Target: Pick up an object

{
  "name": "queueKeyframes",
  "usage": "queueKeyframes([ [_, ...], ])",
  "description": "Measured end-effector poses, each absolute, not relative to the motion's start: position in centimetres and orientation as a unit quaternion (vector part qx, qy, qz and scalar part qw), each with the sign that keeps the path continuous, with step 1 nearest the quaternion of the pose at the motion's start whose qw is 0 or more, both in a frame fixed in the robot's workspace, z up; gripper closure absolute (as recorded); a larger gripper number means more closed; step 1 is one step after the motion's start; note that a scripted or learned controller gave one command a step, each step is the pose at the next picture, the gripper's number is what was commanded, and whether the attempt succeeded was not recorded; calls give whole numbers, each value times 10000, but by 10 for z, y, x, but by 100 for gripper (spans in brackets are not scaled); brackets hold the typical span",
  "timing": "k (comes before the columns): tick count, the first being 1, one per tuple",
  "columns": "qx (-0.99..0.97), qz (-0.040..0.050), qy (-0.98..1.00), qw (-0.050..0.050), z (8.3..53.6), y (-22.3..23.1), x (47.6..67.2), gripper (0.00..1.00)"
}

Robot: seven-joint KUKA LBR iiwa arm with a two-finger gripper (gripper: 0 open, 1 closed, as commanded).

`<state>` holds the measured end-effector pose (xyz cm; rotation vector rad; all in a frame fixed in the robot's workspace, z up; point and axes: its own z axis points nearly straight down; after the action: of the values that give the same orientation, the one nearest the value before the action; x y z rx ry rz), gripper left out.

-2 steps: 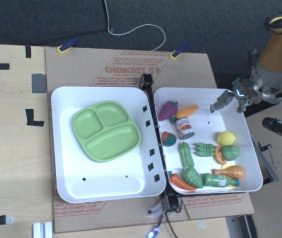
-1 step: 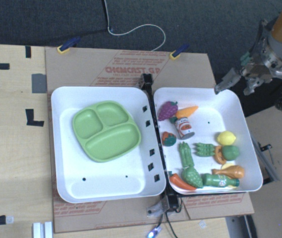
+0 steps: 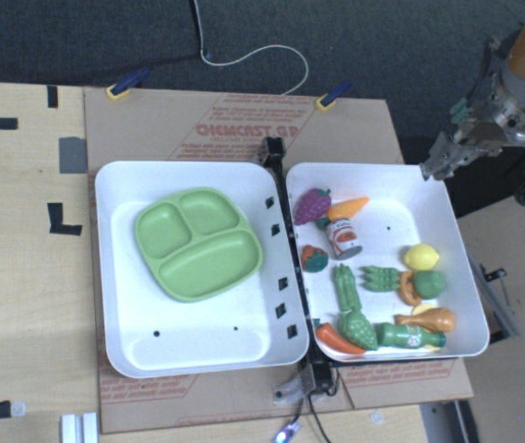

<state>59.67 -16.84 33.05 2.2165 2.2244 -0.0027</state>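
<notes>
presently, 2 white bins are seen side by side on the table (image 3: 22, 247), over a cardboard sheet (image 3: 244, 127).

left bin (image 3: 114, 340): 1 green divided plate (image 3: 197, 243) with 3 compartments is laid flat near its middle.

right bin (image 3: 465, 247): toy foods are gathered here, any of them open to picking.
- purple grapes (image 3: 313, 206), at the upper left by the dividing wall.
- orange carrot (image 3: 349, 207), just beside the grapes on their right.
- small can with a red label (image 3: 343, 237), below the carrot.
- round red and green piece (image 3: 314, 259), near the divider; its kind cannot be told.
- green long vegetable (image 3: 345, 287), lying lengthwise at mid bin.
- green leafy piece (image 3: 382, 278), to its right.
- yellow lemon (image 3: 422, 257), touching a green round fruit (image 3: 430, 283) below it.
- orange piece (image 3: 433, 319), near the right wall.
- green bottle-like piece (image 3: 411, 337) and a green bumpy piece (image 3: 356, 329), along the lower wall.
- red and orange pepper (image 3: 334, 341), at the lower left corner.

arm: the jaws (image 3: 439, 166) are held at the upper right corner of the right bin, above its rim and well apart from every toy. nothing is seen between them; whether they are released or clenched cannot be told.
</notes>
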Motion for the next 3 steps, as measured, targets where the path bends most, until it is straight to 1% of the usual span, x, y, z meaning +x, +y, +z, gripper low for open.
queueKeyframes([
  [1,7041,29,7101,30,404,-115,616,100],
  [2,7087,7,7055,36,461,-170,565,100],
  [3,7094,0,7048,31,503,-228,509,100],
])
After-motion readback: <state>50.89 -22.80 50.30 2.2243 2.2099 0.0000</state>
